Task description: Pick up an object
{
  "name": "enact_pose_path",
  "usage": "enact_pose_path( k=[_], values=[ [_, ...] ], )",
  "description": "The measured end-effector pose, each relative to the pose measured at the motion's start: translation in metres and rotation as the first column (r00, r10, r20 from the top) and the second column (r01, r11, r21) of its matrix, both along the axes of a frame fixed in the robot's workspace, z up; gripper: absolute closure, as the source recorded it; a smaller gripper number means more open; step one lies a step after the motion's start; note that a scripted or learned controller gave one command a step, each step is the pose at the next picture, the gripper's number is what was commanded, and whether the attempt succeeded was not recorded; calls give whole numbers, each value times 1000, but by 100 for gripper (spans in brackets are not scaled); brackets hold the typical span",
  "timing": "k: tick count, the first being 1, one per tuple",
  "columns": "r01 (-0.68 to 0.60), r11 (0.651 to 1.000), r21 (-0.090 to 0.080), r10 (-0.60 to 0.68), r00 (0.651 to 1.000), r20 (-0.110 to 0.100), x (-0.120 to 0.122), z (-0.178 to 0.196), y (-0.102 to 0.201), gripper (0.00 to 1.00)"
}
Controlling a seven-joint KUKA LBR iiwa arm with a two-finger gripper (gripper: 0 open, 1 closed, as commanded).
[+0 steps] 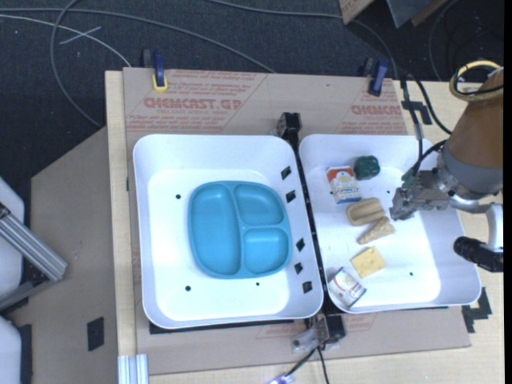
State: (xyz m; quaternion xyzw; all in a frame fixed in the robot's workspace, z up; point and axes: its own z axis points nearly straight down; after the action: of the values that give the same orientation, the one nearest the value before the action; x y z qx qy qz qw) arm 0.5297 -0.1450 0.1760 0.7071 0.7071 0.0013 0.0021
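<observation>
The right bin holds several small items. A dark green round piece lies at the back beside a small white carton with red and blue print. In front of these are a tan bread-like piece, a tan wedge, a yellow block and a crumpled silvery wrapper. My gripper hangs low over the right bin, just right of the tan bread-like piece and the wedge. Nothing is seen held in it.
The left bin holds a blue divided plate. A black-clipped divider runs between the bins. The arm's orange band and grey wrist stand over the right bin's right side. Clamps and cables lie at the board's back edge.
</observation>
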Motion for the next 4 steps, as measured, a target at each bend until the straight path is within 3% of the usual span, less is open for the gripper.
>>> enact_pose_path(
  k=[2,4],
  values=[
    [-1,1000,-1,1,1000,3,6,104,9,100],
    [-6,1000,4,6,1000,-8,30,69,105,100]
  ],
)
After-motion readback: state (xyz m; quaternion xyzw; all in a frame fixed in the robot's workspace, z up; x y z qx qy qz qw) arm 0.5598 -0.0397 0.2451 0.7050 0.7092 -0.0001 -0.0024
